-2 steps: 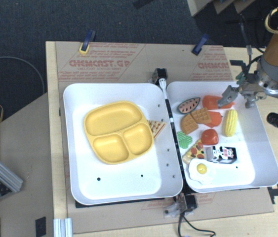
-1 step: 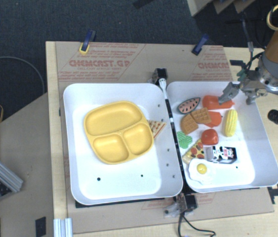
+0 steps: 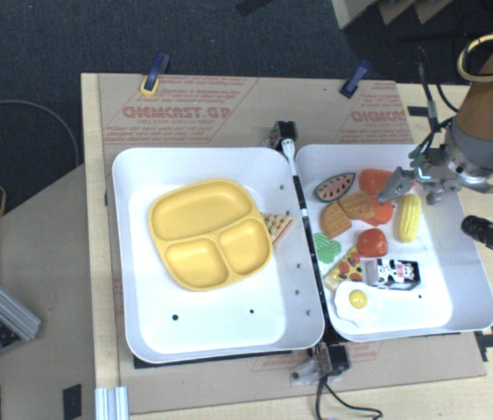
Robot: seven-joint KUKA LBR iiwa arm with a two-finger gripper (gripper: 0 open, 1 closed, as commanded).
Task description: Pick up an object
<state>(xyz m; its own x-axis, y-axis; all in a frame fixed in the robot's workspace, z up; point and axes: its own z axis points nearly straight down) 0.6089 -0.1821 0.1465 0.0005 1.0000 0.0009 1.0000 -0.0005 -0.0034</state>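
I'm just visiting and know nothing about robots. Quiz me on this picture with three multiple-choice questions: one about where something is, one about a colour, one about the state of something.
1. Where does the yellow divided plate lie?
A. In the left bin
B. In the right bin
C. On the floor

2. What colour is the corn cob in the right bin?
A. Blue
B. Yellow
C. Black

3. How does the waffle piece sit against the plate?
A. Far from it, in the right bin
B. Stacked on top of its middle
C. Poking out at its right edge

Answers:
1. A, the plate sits in the middle of the left bin.
2. B, the cob is bright yellow, beside the gripper.
3. C, the waffle's corner shows right at the plate's right edge.
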